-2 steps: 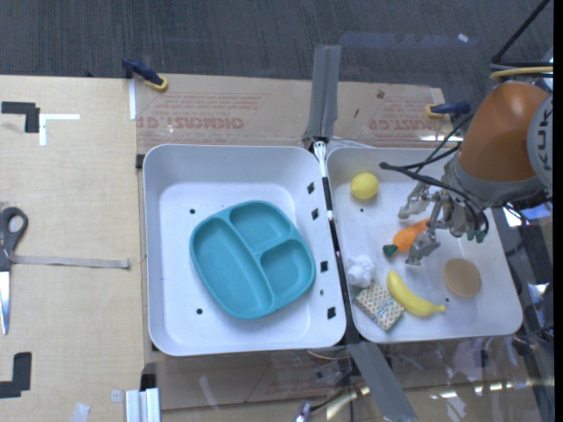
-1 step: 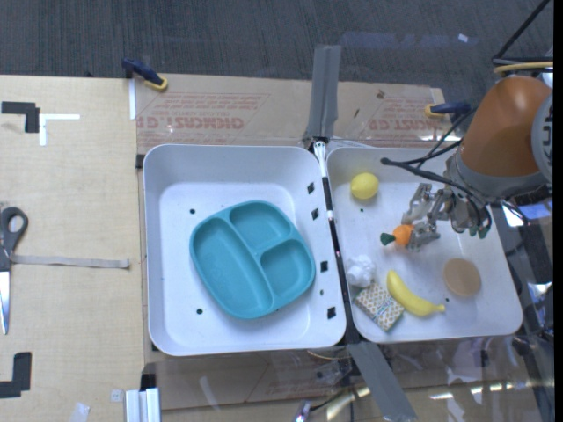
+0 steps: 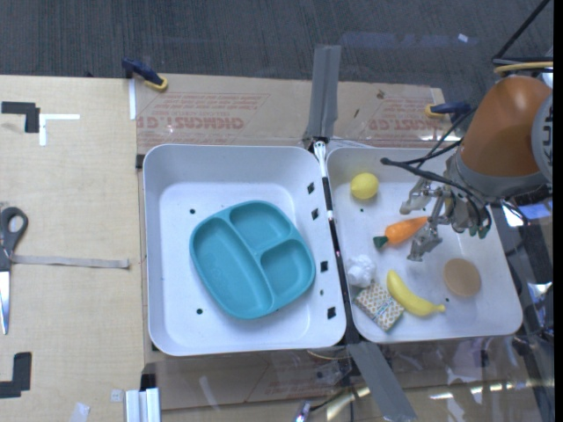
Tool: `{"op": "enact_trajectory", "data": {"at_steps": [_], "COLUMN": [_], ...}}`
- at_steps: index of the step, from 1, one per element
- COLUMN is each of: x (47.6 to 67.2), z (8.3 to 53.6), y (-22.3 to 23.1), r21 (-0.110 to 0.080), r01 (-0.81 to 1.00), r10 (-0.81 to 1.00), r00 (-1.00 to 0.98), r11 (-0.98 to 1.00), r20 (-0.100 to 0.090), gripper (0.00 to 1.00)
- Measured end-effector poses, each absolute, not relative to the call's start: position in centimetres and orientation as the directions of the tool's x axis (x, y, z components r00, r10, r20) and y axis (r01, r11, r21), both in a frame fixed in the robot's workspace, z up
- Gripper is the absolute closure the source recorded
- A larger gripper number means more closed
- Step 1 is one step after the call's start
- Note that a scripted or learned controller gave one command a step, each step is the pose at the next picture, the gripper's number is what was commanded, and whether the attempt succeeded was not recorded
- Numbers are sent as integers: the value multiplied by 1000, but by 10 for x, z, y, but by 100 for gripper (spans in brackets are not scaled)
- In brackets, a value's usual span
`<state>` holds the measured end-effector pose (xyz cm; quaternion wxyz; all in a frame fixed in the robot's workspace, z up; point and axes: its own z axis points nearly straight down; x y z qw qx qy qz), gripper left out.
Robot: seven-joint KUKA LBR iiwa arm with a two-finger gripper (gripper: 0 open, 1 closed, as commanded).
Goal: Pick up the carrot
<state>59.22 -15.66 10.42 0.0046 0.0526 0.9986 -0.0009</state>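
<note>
- From the overhead camera I see two shallow white bins side by side on the bench; the left bin (image 3: 158, 236) and the right bin (image 3: 501, 323) meet along a dark hinged seam in the middle.
- In the left bin lies a teal divided plate (image 3: 252, 258), with three compartments, sitting slightly turned.
- The carrot (image 3: 406, 229) is in the right bin, about mid-height, orange with its green top pointing toward the left bin. It lies flat on the bin floor.
- My arm (image 3: 501, 139) comes in from the right, its orange band large at the upper right corner of the right bin.
- The gripper (image 3: 428, 227) hangs over the right bin, with its metal fingers (image 3: 422, 244) reaching down right at the carrot's thick end. One finger sits above the carrot's end and the other just below and to the right of it, so they look spread with a gap between them; I do not see the carrot pinched between them.
- Also in the right bin: a yellow lemon (image 3: 364, 186) near the upper left, a banana (image 3: 413, 296) lower centre, a round tan disc (image 3: 461, 277) to the right of the banana, a small white crumpled object (image 3: 359, 271) by the left wall, and a patterned sponge-like pad (image 3: 380, 305) touching the banana's left end.
- Outside the bins, on the bench at far left, lies a pair of scissors (image 3: 9, 236).
</note>
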Motion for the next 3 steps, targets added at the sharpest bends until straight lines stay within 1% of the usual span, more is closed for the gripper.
{"op": "enact_trajectory", "data": {"at_steps": [1, 2, 3], "x": [620, 622, 624], "z": [94, 105, 193], "y": [-123, -122, -91], "r21": [0, 0, 0], "r01": [173, 170, 335], "r10": [173, 170, 335], "r00": [-985, -985, -942], "r11": [985, 985, 942], "r20": [-6, -11, -6], "gripper": [0, 100, 100]}}
